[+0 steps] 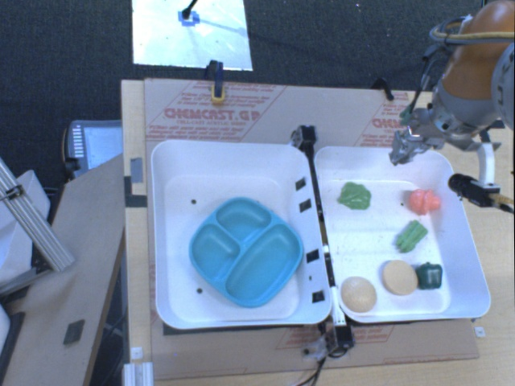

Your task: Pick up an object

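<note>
While we wait to pick:
Gripper: above right bin rim; grip unclear to us.
Toys: loose, reachable, pink one nearest.

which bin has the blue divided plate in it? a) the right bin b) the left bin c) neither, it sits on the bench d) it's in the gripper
b) The blue divided plate lies flat inside the left bin, while the right bin holds the small food-like items instead, and the gripper hangs over that right bin's far edge.
</note>
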Controlling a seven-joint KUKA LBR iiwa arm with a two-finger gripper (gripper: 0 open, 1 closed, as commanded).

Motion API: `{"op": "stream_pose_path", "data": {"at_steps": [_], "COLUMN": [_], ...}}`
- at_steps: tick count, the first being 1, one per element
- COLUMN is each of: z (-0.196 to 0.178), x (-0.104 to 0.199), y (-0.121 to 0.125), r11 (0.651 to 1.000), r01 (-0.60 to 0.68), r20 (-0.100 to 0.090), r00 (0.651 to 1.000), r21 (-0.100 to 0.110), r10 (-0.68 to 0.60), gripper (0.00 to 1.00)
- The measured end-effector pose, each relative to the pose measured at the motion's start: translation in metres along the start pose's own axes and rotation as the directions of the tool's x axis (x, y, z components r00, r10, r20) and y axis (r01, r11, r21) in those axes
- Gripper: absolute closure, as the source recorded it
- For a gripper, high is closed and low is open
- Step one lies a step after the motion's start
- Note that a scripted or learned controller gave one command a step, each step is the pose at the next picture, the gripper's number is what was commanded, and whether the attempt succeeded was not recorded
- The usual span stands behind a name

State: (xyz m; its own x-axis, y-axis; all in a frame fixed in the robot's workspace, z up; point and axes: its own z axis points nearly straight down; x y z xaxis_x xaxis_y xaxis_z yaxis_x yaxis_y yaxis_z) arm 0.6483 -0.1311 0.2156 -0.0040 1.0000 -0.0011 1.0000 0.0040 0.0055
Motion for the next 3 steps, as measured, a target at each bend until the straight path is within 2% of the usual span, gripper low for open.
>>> {"op": "stream_pose_path", "data": {"at_steps": [2,3], "z": [0.003,-0.009], "x": [0.103,0.151], "y": [-0.001,-0.014], "r11": [1.0,1.0], "r01": [0.004,0.005], "r20": [-0.002,-0.002], "r00": [1.0,1.0], "r21": [0.004,0.005], "r10": [-0.004,-0.005], "gripper": [1.0,1.0]}}
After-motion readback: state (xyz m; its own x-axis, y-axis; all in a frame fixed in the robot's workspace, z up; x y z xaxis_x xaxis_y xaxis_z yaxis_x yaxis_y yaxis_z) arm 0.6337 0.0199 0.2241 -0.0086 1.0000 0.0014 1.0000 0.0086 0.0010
